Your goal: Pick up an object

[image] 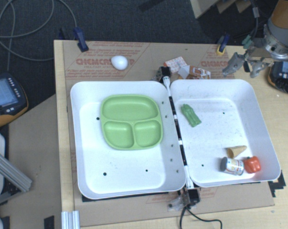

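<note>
The right bin (258,113) holds a green pickle-shaped piece (191,115) near its left wall. In its near right corner lie a tan wedge (236,151), a small can (232,166) on its side and a red-orange piece (252,164). My gripper (244,65) hovers beyond the right bin's far edge, above the cardboard, well away from these objects. Its two grey fingers (232,65) stand apart, open, with nothing between them.
The left bin (86,171) holds a green divided plate (132,121). A white egg (119,62) and crumpled wrappers (184,69) lie on the cardboard behind the bins. Blue clamps (80,38) grip the board's far edge. Cables run over the dark floor.
</note>
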You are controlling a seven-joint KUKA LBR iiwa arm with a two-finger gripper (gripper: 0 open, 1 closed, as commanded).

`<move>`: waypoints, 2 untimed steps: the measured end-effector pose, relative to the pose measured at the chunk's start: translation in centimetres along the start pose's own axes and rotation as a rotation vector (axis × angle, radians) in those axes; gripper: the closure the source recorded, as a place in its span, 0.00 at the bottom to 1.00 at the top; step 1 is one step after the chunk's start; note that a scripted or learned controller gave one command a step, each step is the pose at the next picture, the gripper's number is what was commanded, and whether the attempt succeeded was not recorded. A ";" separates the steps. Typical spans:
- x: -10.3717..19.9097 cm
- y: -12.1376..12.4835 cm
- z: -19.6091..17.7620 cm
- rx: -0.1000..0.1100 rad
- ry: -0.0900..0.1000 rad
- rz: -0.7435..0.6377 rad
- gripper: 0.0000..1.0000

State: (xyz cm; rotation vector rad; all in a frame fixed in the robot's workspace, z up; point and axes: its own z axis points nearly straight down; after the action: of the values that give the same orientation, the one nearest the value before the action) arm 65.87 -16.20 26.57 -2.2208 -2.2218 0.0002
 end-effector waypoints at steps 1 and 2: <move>0.3 -2.0 18.1 -0.001 0.000 0.001 0.00; -2.3 -1.3 9.9 -0.003 -0.002 0.000 0.00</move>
State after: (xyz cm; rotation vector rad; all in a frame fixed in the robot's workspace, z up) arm 64.57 -18.54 16.63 -2.2237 -2.2236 -0.0010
